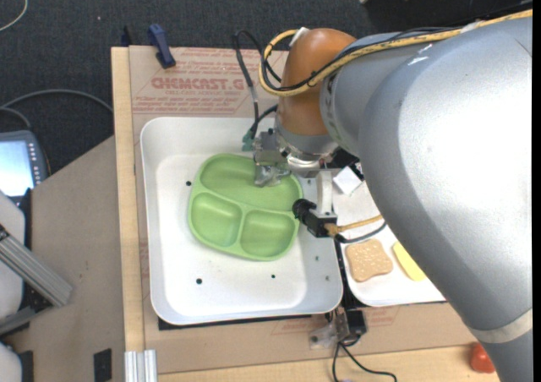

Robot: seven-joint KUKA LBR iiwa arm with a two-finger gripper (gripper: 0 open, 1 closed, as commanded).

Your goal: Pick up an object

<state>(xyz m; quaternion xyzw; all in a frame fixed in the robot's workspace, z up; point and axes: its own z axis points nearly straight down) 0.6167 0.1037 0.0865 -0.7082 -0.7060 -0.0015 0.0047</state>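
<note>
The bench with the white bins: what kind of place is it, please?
Probably a robotics lab or test cell, not a kitchen. A grey arm with an orange band reaches over two white bins on a bench; the food is toy-like, a green divided plate and a slice of toast; loose cables lie about.

In the left bin (pixel 169 287), you have open white floor along the front and down the left side; the green divided plate (pixel 241 215) takes up the middle. Over its back edge hangs the pincer (pixel 270 171), blocking the way in from the right. The arm (pixel 439 169) covers most of the right bin (pixel 380 291), where toast (pixel 369 260) and a yellow piece (pixel 407 262) lie close together near the front
</note>
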